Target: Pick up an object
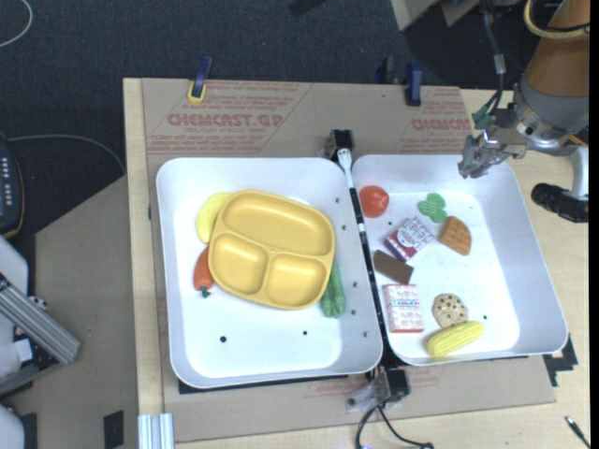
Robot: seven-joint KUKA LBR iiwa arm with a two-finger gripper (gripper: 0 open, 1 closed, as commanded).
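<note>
The gripper hangs over the right bin's far rim, finger state unreadable, so descending here risks striking the rim

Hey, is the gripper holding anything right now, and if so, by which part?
Nothing is held. The gripper hangs over the right bin's far edge, with no item between its fingers.

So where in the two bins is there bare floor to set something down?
Left bin: the near strip below the yellow tray, and the far left corner. Right bin: the right side past the cookie and corn, and the far strip under the hand. Its middle is crowded.
</note>
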